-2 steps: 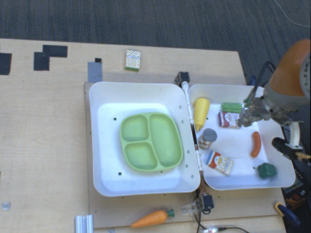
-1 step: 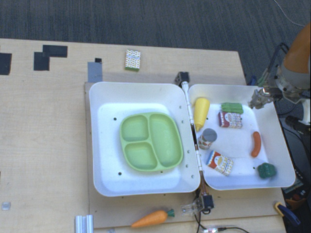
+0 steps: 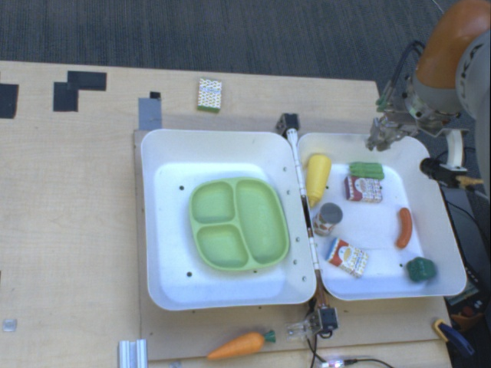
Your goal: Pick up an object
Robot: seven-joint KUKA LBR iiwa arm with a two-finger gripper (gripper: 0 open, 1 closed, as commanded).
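Inside right bin (image 3: 449,228): seven objects; left bin (image 3: 153,228): one green tray (image 3: 238,225).

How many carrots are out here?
1. The carrot lies on the bench below the left bin, outside both bins. None seems hidden.

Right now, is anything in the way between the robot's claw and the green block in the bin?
Nothing visible is. The gripper hangs over the right bin's back rim, and the green block lies just in front of it, uncovered.
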